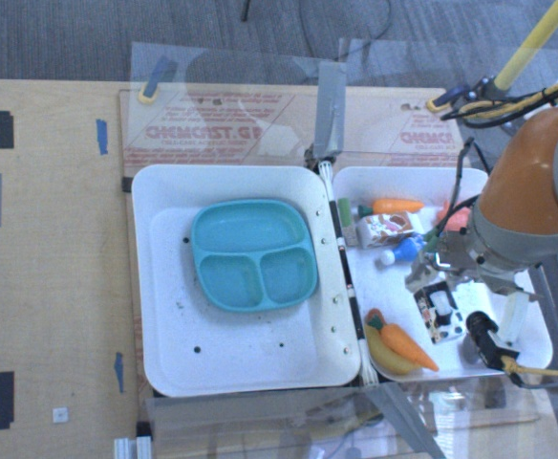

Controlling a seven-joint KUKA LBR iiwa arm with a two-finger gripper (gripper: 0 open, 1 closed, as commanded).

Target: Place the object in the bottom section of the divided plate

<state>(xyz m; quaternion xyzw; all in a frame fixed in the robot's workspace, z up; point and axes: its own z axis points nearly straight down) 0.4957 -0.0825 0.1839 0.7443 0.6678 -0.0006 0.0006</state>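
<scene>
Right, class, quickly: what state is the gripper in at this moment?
Gripper: cannot be told; it sits low over the right bin among the toys, away from the divided plate.

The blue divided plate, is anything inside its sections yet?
Nothing: all three sections of the blue divided plate look bare. It sits in the left bin; the bin floor beneath it is covered.

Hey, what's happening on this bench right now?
A grey and orange robot arm reaches over the right bin, which holds toy food such as a carrot, a banana and a small carton. The blue divided plate sits in the left bin, with nothing in its sections yet.
</scene>
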